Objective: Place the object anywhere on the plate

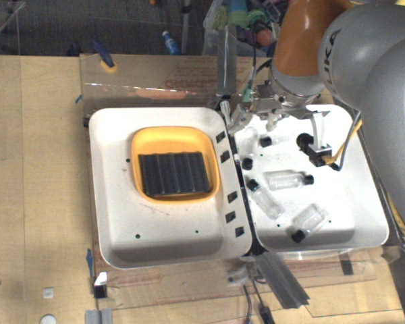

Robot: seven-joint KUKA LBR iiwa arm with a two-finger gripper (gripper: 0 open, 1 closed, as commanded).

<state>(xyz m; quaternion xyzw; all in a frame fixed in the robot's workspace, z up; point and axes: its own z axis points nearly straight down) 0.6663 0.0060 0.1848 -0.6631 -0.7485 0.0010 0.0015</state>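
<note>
The gripper hangs over the far left corner of the right bin; I cannot tell its state. Three clear bottles lie nearer in that bin. The yellow plate, carrying a black ridged block, sits in the left bin.
</note>
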